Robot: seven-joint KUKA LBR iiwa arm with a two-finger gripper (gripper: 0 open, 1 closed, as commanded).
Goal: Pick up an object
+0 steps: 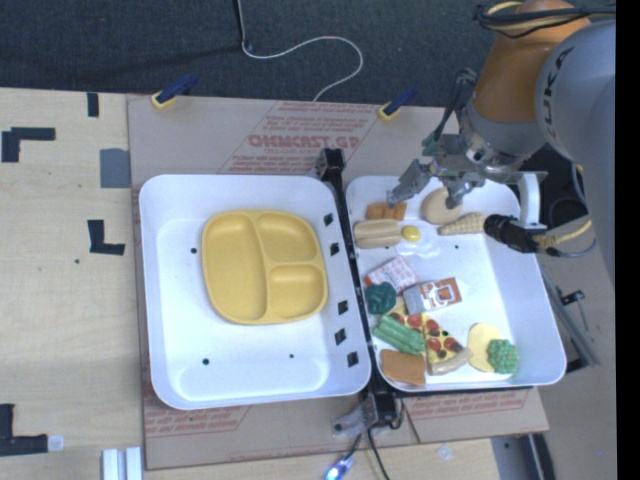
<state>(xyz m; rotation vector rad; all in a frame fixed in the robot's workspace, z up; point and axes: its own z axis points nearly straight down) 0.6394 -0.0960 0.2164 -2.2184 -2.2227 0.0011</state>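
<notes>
Fingers of the grey two-finger gripper (438, 190) are hanging spread above the back of the right white bin (520, 298), pinching nothing, apparently lining up for a descent. Just beside the nearer fingertip, the round beige toy bun (436, 206) is lying apart from it, with the hot-dog toy (377, 233) further left.

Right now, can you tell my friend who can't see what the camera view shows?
A grey-and-orange robot arm's pincer hovers over the right bin, full of toy food. The left bin holds a yellow divided plate.
</notes>
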